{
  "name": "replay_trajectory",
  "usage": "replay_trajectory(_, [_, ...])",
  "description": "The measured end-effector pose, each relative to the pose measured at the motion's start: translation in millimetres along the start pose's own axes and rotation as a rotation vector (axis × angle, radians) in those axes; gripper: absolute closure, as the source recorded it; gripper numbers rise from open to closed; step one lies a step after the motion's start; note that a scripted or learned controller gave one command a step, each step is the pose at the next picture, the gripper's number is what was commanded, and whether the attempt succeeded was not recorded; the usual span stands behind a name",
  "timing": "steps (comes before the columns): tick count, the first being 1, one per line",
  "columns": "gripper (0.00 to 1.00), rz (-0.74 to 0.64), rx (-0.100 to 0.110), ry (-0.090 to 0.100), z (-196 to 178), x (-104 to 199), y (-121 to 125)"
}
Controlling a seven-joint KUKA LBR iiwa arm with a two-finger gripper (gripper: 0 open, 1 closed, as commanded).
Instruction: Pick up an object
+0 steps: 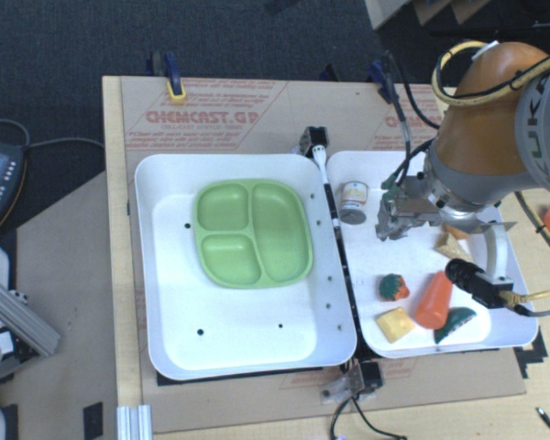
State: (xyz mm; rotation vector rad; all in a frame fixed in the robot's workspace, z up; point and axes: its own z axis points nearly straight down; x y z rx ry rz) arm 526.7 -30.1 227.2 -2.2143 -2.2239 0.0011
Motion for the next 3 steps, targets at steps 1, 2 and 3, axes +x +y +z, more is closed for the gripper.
replay_trajectory(1, [1.00,-0.002,0.000,0.001,-6.4,54.6,-23.3])
replay_trajectory(2, [1.00,0.000,0.001,0.000,11.2,97.2,-35.7])
replay_trajectory(3, [1.00,0.005,-0.005,-0.002,4.0,80.5,-25.6])
